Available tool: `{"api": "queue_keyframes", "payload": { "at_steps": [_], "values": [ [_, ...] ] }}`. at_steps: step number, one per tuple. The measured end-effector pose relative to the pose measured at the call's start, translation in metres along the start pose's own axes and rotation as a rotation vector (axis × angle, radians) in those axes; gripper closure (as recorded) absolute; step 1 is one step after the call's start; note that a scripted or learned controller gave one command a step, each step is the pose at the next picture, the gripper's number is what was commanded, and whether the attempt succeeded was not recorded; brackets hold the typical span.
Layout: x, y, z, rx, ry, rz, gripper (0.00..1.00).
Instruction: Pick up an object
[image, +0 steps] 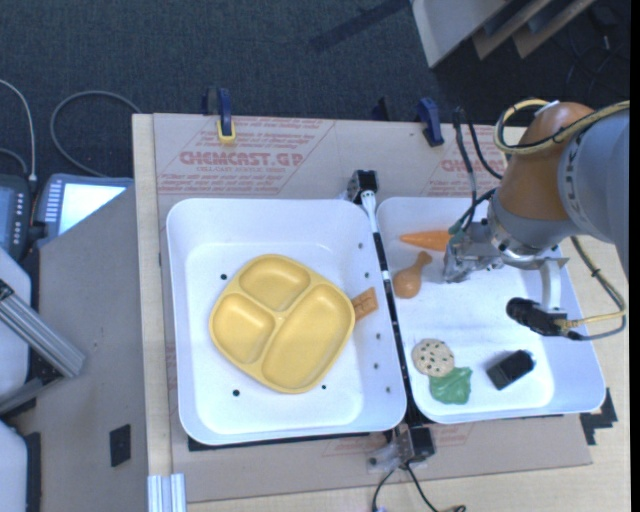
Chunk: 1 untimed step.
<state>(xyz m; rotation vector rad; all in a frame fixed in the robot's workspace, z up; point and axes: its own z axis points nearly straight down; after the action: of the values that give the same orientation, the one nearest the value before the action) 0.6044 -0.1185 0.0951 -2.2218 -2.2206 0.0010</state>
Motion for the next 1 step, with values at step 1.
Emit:
{"api": "queue_keyframes", "payload": {
  "at_steps": [1],
  "values": [
    [0.0095,-0.0002,-0.0581,-0.007,-0.001,-0.002,1.0]
  ]
}}
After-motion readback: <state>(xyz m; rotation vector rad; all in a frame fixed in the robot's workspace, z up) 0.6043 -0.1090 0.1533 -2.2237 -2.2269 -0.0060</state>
